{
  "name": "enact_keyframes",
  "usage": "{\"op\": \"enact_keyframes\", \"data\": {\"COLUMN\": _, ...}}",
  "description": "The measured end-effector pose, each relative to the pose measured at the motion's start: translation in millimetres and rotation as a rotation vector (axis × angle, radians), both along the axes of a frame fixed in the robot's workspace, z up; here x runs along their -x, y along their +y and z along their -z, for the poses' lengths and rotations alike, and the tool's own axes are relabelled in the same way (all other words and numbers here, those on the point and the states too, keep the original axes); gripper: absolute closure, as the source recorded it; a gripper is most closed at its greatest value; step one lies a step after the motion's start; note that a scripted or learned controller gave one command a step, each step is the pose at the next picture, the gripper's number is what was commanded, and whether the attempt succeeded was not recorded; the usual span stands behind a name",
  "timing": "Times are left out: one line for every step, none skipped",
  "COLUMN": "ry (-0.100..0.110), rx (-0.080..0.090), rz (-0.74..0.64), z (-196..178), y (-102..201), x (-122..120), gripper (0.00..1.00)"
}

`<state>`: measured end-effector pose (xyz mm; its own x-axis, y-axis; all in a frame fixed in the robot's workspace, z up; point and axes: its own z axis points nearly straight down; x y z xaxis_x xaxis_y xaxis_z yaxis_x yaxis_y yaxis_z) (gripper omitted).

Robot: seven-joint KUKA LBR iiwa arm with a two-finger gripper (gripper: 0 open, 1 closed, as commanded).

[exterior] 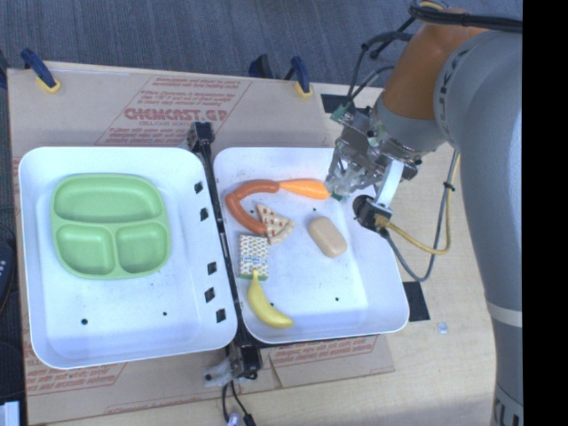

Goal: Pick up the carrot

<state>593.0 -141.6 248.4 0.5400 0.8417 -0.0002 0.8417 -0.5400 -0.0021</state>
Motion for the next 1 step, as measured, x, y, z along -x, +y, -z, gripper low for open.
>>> {"op": "enact_keyframes", "data": {"ry": 0.005, "rx": -0.001, "rz": -0.037, "z": 95.2, "y": 28.7, "x": 53.4, "gripper": 1.00}}
